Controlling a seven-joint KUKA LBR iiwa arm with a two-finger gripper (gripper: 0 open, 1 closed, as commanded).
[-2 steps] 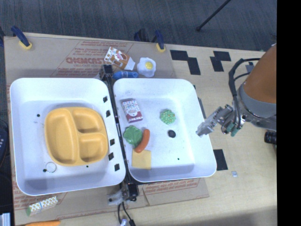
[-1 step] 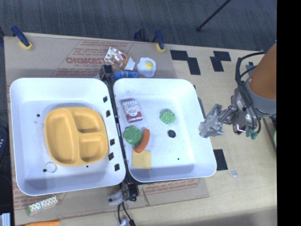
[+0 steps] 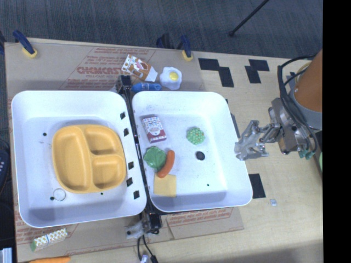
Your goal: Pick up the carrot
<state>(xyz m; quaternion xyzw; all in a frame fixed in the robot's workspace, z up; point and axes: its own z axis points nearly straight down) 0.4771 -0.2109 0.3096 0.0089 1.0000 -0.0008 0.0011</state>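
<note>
Single fixed camera sitting high above bench, looking down at slant. Far enough back to be taking in both white bins whole: left bin filling left half of frame, right bin sitting near centre. Strip of dark floor showing along top, so lens tilting away toward far edge. Arm entering from frame's right, cropped there. Bench front edge running off bottom of frame.
</note>
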